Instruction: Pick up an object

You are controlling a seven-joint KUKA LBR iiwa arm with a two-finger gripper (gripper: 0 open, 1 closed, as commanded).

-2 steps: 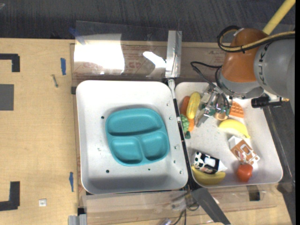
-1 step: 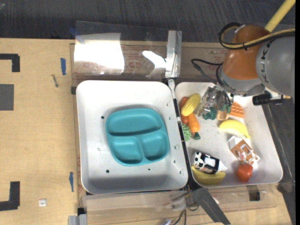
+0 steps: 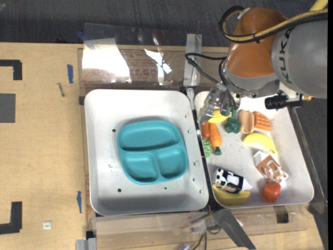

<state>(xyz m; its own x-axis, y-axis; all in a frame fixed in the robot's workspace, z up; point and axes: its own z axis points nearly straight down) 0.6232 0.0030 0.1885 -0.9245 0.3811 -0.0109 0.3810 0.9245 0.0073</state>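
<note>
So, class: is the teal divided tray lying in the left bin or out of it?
In: the teal divided tray lies flat inside the left bin.

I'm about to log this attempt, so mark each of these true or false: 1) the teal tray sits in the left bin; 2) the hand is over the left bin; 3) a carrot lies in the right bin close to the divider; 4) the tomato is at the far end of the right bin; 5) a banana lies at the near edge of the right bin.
1) True: the teal tray lies in the left bin.
2) False: the hand is over the far left corner of the right bin.
3) True: the carrot lies beside the divider.
4) False: the tomato sits near the near right corner.
5) True: the banana lies there, under a black and white toy.
</note>
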